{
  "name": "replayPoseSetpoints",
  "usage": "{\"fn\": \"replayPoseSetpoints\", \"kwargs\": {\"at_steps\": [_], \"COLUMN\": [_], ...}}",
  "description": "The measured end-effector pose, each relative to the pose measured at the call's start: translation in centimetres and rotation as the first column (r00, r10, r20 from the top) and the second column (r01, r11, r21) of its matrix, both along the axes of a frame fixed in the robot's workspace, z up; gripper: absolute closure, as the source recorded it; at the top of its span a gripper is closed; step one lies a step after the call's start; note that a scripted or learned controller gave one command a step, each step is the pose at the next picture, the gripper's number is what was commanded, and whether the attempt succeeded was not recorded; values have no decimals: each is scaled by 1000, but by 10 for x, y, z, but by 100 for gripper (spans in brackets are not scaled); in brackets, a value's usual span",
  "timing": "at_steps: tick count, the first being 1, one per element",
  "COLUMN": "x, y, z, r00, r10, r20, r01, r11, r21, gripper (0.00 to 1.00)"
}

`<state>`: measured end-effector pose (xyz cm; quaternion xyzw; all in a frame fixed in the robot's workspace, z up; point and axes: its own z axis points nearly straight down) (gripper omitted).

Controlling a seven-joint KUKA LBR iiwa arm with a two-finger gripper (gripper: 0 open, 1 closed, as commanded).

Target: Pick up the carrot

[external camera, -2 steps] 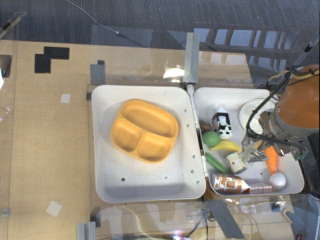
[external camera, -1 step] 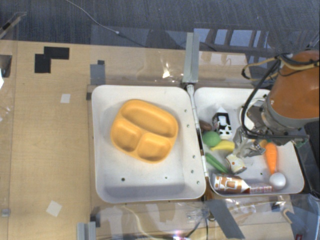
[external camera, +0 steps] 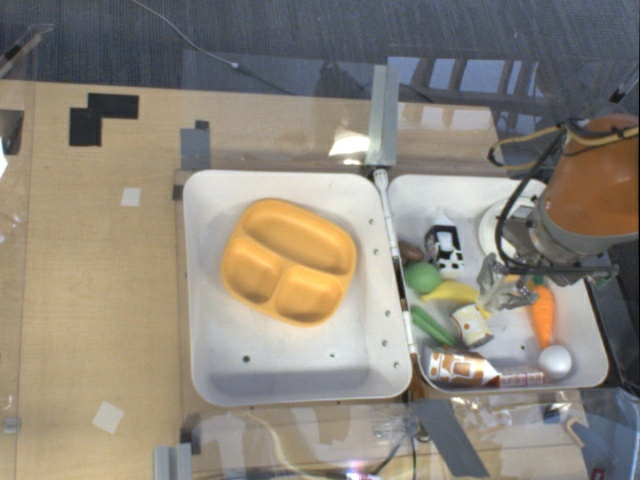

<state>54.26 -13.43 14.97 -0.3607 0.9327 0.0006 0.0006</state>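
**Carrot still in the bin, gripper just beside it**

The bench (external camera: 90, 298) carries two white bins side by side. The left bin (external camera: 215, 368) holds an orange tray (external camera: 288, 261) with three compartments, lying flat near the middle. The right bin (external camera: 590, 363) is crowded, and the arm (external camera: 598, 193) reaches in over its far right part, orange band uppermost.

The gripper (external camera: 503, 290) hangs low in the right bin, its metal fingers (external camera: 490, 278) pointing down and standing a little apart with nothing between them. It sits over the yellow piece (external camera: 452, 291) and the small pale block (external camera: 470, 325), not over the target.

The carrot (external camera: 542, 317) lies just right of the gripper, near the bin's right wall, its long axis running roughly front to back. A white ball (external camera: 556, 360) sits just in front of it, a foil-wrapped bar (external camera: 470, 370) lies along the front wall, and green pieces (external camera: 425, 278) and a black-and-white toy (external camera: 444, 246) lie towards the divider.

To do this well, I judge the gripper should shift right until it is centred over the carrot's thicker middle, with fingers turned to close across its narrow width. The descent should keep clear of the ball, then the fingers close firmly before lifting straight up.
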Motion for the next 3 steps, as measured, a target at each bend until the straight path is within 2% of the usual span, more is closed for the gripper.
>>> {"fn": "replayPoseSetpoints", "kwargs": {"at_steps": [1, 2, 3], "x": [13, -44, -26], "y": [-60, -66, 2], "z": [-54, -41, 49], "r00": [988, 984, 995], "r10": [155, 176, 97], "r20": [9, 5, 16], "r01": [-155, -176, -97], "r11": [988, 984, 995], "r21": [-3, -2, -4], "gripper": [100, 100, 100]}}
